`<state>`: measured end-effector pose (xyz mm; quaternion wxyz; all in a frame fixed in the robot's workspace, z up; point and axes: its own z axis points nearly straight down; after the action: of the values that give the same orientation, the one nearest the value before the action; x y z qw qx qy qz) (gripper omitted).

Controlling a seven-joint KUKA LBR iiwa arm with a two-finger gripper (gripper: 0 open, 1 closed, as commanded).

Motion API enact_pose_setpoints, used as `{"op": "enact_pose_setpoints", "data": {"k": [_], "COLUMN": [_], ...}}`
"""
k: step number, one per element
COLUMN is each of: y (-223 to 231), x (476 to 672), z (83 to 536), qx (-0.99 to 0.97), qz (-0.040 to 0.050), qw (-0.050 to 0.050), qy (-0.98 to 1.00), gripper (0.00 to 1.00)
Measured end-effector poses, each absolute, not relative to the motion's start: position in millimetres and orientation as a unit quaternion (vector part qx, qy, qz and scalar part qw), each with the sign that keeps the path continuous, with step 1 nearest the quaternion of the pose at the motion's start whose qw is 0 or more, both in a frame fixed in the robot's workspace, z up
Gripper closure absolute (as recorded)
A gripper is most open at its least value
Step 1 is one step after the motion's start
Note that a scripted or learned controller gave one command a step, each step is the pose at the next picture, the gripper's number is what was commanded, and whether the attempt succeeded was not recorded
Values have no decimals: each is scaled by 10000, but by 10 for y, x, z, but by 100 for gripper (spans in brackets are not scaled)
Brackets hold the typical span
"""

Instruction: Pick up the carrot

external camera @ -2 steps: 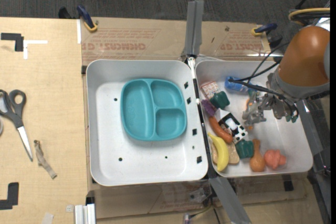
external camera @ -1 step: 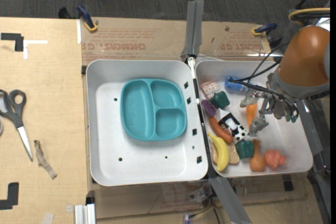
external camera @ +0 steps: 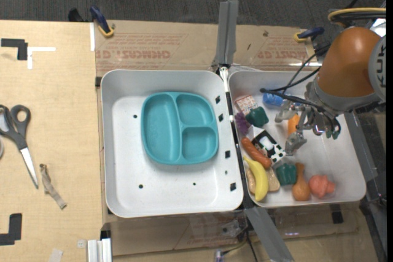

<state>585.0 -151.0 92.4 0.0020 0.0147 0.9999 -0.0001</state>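
Note:
The carrot (external camera: pixel 256 153), a long orange-red piece, lies slanted in the left part of the right bin (external camera: pixel 350 150). It rests between a black-and-white block (external camera: pixel 268 144) and a banana (external camera: pixel 258 178). My gripper (external camera: pixel 291 128) hangs over the middle of the same bin, to the right of the carrot and apart from it. Its grey fingers (external camera: pixel 297 140) stand open. A small orange thing (external camera: pixel 293 123) shows in the gap between them; I cannot tell whether it touches them.
A teal divided plate (external camera: pixel 180 128) lies in the left bin (external camera: pixel 116 150). Around the carrot in the right bin are a green block (external camera: pixel 285 175), an orange ball (external camera: pixel 301 191), a pink fruit (external camera: pixel 321 185), a blue piece (external camera: pixel 272 97), a purple piece (external camera: pixel 243 127) and a dark green piece (external camera: pixel 256 115). Scissors (external camera: pixel 19 135) lie far left.

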Motion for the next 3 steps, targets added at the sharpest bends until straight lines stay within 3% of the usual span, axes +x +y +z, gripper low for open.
{"op": "enact_pose_setpoints", "data": {"k": [1, 2, 3], "y": [-1670, -1667, -1911], "x": [6156, 6174, 4908], "z": [935, 1046, 919], "qx": [-1596, -1582, -2400], "qz": [-2, -5, 3], "qw": [32, 66, 10], "qy": [9872, 9874, 9708], "gripper": [0, 100, 100]}}
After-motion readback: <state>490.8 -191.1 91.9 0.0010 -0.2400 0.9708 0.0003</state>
